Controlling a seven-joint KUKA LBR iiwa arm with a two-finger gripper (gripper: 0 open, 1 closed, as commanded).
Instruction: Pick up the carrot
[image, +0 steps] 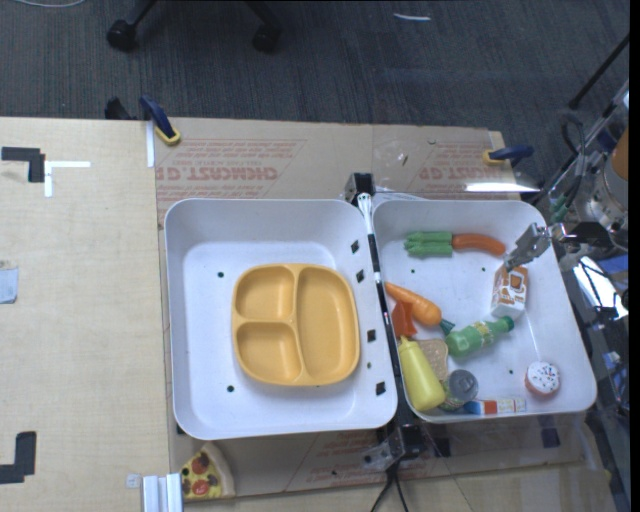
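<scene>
Two carrots in right bin (560, 300): one by back wall (455, 243), green top left; one by left wall (415, 304) | gripper (522, 250) at right edge, fingers touching packet (510, 290), spread unreadable | likely light, rigid, smooth plastic; grip mid-body across width

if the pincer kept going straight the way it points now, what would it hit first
Most likely the small white and orange packet: the pincer points down and left, with that packet just under its tip. Height is hard to judge, so it may be touching already.
</scene>
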